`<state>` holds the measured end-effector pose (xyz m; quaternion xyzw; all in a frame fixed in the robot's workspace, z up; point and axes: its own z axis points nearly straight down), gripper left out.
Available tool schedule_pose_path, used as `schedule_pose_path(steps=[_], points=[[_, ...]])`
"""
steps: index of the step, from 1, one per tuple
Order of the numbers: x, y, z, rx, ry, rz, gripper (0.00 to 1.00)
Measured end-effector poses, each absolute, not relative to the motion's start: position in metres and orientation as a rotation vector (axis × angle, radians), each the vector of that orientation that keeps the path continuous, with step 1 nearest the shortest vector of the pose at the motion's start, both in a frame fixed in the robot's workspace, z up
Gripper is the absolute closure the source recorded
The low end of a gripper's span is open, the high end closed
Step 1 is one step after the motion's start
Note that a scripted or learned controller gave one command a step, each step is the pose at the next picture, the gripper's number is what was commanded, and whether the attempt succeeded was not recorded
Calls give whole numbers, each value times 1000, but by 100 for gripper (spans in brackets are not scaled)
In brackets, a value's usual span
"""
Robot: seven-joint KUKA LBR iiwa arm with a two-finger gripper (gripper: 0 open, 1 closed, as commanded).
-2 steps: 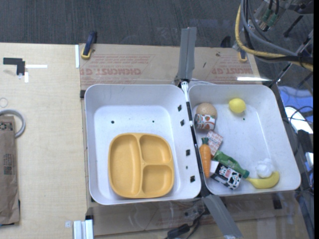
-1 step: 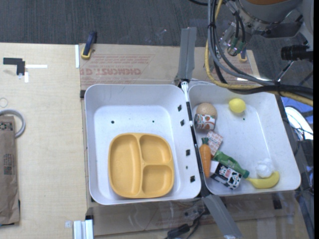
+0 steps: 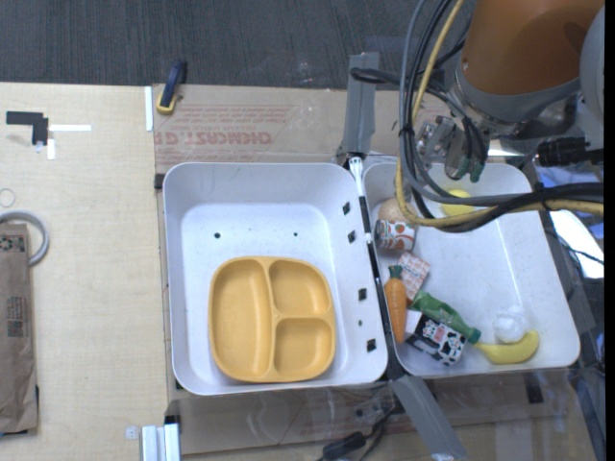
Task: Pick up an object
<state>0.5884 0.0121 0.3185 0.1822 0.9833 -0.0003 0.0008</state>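
The pale wooden table (image 3: 77,257) carries two shallow white plastic bins side by side, with a strip of printed brown cardboard (image 3: 250,123) behind them. The grey arm (image 3: 524,36), with its smooth rounded orange band, reaches in from the right, looped about with black and yellow cables. The left bin (image 3: 187,209), glossy and round-cornered, holds a matte yellow divided plate (image 3: 272,319) with three compartments, lying flat towards the near wall. The right bin (image 3: 538,257) holds the small objects clustered along its left and near sides. The pincer (image 3: 459,157) hangs above the far part of this bin; whether it is spread or pressed together I cannot tell. Nothing is seen between its tips. A curved yellow banana (image 3: 507,350) lies near the front right corner, a white crumpled lump (image 3: 510,322) touching it. A tapered orange carrot (image 3: 396,305) lies along the left wall, beside a green bottle-like piece (image 3: 444,313) and a black-and-white patterned block (image 3: 437,340). A small rounded cup (image 3: 394,231) sits farther back.
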Motion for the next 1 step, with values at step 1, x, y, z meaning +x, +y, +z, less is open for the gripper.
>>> schedule_pose_path(steps=[1], points=[[549, 76, 236, 680, 3067, -1, 100]])
